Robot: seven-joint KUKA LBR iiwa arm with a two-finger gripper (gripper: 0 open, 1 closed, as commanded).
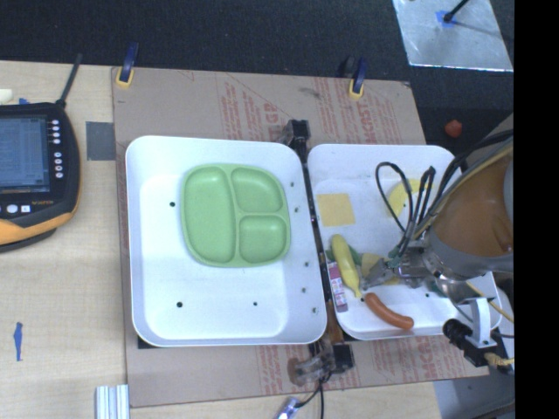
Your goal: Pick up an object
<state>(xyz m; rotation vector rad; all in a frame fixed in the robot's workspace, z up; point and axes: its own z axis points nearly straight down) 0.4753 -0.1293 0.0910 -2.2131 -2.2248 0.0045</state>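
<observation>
My two-finger gripper hangs low in the right white bin, tips near a yellow banana-shaped toy and a red-orange sausage toy; how far it is spread I cannot tell. A flat yellow square lies further up the bin. The left white bin carries a green divided plate. Brown cardboard underlies both bins on the wooden bench, where a teach pendant sits at the left.

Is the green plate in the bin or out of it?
In. The green plate lies flat inside the left bin, its white rim all around it.
</observation>
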